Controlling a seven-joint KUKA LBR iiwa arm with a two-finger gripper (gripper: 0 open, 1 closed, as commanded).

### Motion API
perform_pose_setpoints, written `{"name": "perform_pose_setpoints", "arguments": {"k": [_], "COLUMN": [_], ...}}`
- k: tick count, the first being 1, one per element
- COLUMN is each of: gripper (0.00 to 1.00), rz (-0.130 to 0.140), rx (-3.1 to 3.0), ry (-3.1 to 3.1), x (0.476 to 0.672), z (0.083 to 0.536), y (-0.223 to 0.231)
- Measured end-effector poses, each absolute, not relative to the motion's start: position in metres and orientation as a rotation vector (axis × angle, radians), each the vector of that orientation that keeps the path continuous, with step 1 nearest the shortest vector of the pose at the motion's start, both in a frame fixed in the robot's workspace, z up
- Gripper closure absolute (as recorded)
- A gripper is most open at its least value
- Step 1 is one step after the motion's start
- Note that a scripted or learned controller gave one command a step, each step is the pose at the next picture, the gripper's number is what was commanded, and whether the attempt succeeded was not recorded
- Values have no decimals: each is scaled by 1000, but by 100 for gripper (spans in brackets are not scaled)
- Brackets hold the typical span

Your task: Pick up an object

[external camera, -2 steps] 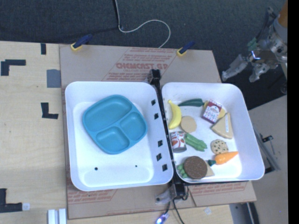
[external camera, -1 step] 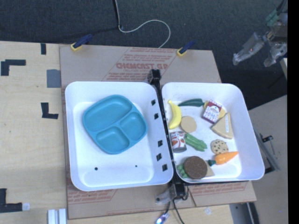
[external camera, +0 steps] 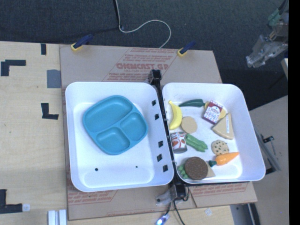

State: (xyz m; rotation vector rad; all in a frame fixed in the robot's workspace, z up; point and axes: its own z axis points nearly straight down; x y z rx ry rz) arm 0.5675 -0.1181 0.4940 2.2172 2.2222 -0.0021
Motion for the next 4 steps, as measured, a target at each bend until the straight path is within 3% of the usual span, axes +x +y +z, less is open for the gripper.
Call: {"name": "perform_pose_setpoints", "arguments": {"k": [4], "gripper": [100], "rz": [-7], "rx": [2212], "ry": [2223], "x": [569], "z": [534], "y": [-117]}}
